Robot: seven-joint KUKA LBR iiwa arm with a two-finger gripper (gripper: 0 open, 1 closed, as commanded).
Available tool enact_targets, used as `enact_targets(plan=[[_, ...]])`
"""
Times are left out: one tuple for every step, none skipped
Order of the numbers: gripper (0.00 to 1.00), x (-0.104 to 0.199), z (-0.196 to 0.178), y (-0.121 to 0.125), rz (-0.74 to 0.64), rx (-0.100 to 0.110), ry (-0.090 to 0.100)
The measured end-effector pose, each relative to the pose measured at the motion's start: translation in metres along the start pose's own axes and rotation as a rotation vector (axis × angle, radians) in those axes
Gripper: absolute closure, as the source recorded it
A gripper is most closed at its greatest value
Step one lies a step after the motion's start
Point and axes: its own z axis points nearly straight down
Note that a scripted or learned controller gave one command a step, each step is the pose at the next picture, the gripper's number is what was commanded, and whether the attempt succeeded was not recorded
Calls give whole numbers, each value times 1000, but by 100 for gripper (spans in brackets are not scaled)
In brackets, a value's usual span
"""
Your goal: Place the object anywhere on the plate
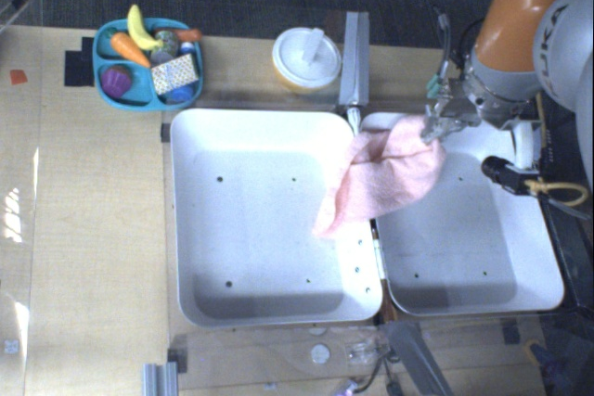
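Pale pink cloth (pixel 385 176) under the metal-grey gripper (pixel 436 127); far to its left, a blue tray (pixel 111 97) with yellow banana (pixel 140 30)

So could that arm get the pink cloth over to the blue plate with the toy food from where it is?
Probably, though not certain. The gripper sits at the pink cloth's upper corner, and nothing stands between it and the blue plate. But the plate lies far across the bench, beyond the left bin.

Pink cloth (pixel 380 181) drapes across the rim between both bins (pixel 251 301).
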Motion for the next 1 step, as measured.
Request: enact_targets(plan=[[100, 2, -25, 3, -7, -2, 0]])
